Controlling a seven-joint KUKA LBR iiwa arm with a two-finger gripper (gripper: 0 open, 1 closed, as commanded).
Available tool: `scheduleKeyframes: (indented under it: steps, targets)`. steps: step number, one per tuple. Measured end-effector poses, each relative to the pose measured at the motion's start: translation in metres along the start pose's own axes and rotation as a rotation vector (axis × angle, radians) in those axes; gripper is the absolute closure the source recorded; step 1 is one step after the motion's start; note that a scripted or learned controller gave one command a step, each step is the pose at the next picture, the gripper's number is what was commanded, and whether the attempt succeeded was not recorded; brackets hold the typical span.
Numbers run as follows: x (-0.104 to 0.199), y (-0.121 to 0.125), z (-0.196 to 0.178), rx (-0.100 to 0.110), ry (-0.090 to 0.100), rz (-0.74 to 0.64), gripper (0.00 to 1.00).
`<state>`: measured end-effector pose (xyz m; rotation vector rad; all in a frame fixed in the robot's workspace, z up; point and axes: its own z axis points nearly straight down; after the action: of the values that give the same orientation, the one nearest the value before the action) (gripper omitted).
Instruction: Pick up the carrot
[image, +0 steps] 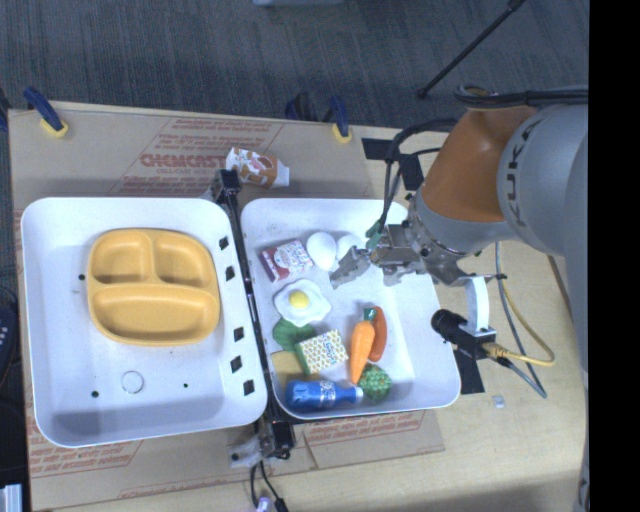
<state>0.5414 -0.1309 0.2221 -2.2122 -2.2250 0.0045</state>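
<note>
Starting at the left, the left bin holds a yellow divided tray, which sits in the half farther from the viewer. Landmark for all that follows is the right bin. Just outside its far left corner a small brown-and-white packet lies on the cardboard. Inside the right bin, along its left wall, are a red-and-white packet, a fried-egg toy, a green leafy item and a blue bottle lying on its side against the near wall. Toward the bin's middle sit a white egg near the far wall and a patterned yellow-green square. The carrot lies in the near half of the right bin, right of centre, green top pointing away from the viewer, with a red item touching its right side and a green broccoli piece at its near end. The gripper hangs over the bin's far half, beyond the carrot and apart from it; whether its jaws are spread or closed cannot be told. The grey arm with orange band enters over the bin's right wall.
</note>
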Motion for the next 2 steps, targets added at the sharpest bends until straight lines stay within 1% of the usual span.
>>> scheduleKeyframes:
  steps: [1, 2]
  targets:
    - [-0.059, -0.034, 0.123, 0.0, 0.0, -0.094, 0.0]
    - [-0.058, -0.033, 0.113, 0.001, 0.0, -0.101, 1.0]
